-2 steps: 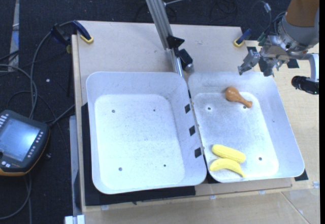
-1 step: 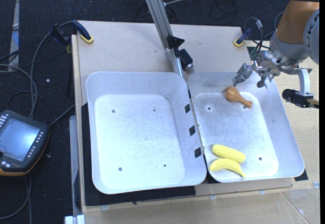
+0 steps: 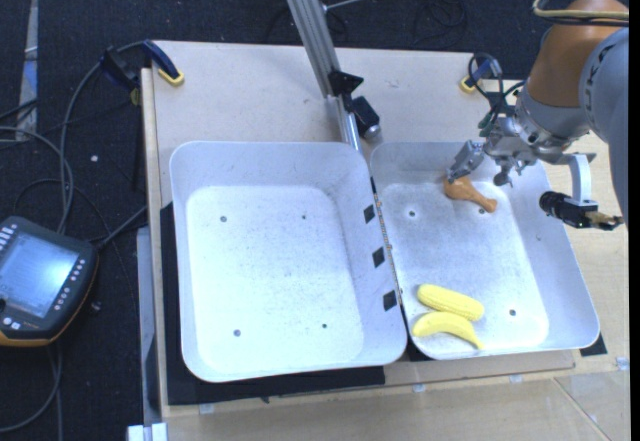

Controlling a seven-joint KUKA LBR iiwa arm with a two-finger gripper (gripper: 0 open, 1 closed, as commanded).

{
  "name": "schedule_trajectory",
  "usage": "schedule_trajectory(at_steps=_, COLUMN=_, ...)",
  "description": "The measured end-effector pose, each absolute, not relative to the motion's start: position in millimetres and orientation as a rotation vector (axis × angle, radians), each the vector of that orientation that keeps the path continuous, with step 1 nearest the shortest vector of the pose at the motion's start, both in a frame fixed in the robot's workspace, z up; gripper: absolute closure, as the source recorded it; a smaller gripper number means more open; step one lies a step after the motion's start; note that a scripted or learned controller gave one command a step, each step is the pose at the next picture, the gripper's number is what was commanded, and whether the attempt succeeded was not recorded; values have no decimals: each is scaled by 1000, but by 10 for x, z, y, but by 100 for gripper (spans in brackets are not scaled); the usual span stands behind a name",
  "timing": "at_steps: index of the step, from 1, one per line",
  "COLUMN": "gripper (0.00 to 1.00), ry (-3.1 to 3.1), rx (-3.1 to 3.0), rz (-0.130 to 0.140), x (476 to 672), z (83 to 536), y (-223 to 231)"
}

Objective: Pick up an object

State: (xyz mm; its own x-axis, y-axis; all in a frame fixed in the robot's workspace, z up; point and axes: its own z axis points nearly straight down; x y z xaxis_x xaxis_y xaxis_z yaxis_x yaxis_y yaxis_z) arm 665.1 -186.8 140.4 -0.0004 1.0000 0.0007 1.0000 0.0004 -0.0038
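Hovering over a brown piece in the right bin, nothing gripped.
Two bananas lie near the right bin's front edge; farther back, the brown piece rests on the floor just under the pincer, whose spread I cannot tell. Its rounded, tilted shape could slip sideways, or the pincer may close beside it.

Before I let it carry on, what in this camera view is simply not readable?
- Gripper: too small and seen from above to read its finger state.
- Brown object: contact with the gripper unclear, since they overlap; its identity is too small to tell.
- Arm: cut off by the right edge.
- Two yellow bananas: whether they touch is unclear.
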Motion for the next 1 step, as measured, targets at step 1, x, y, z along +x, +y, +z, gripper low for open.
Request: schedule_trajectory(at_steps=1, gripper=100, ry=-2223, rx=-2221, rz=0, x=6664, z=1534, y=-1870)
